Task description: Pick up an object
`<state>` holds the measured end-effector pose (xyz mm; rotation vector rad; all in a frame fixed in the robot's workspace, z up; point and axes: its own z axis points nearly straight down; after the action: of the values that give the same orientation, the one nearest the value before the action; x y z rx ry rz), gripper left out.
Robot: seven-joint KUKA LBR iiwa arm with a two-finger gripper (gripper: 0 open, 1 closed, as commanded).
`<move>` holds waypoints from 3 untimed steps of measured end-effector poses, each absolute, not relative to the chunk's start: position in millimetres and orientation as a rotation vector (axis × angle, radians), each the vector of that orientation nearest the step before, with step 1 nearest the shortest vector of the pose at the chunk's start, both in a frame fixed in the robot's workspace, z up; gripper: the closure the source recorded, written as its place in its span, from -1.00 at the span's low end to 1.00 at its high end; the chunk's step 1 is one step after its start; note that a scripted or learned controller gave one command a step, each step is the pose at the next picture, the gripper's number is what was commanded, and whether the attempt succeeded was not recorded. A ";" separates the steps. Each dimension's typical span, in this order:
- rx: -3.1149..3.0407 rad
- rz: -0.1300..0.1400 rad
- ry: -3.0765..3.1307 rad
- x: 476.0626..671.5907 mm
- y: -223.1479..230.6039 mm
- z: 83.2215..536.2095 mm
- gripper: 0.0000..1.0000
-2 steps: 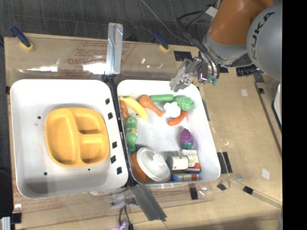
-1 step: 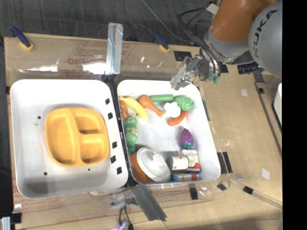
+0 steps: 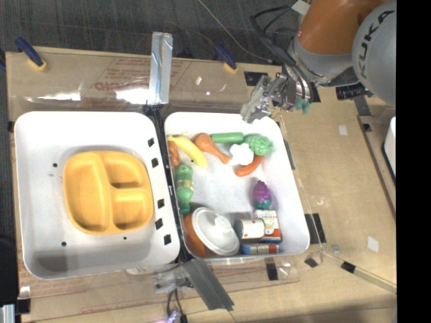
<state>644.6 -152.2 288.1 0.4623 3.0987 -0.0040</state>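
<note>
Wooden bench [image 3: 337,180] | left bin [image 3: 34,180]: yellow divided tray [image 3: 108,190] | right bin [image 3: 286,180]: pot with lid [image 3: 212,234], banana [image 3: 188,150], toy carrot [image 3: 248,167], purple toy [image 3: 262,194] | gripper [image 3: 259,106] above right bin's far edge, holding nothing, jaw state unclear

Two white bins [image 3: 27,180] side by side; one yellow divided tray [image 3: 108,190]; one banana [image 3: 188,150]; one drumstick [image 3: 210,147]; one broccoli [image 3: 258,145]; one purple grape bunch [image 3: 262,194]; one pot with lid [image 3: 210,233]; two small cartons (roughly, packed tight) [image 3: 259,231].
</note>
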 end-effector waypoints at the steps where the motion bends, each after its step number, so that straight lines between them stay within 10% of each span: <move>1: 0.386 0.000 3.119 647.5 -153.7 253.3 1.00; 3: 0.476 -0.002 3.101 651.1 -143.7 288.5 1.00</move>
<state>651.1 -143.7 288.5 0.4758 3.1011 -0.0018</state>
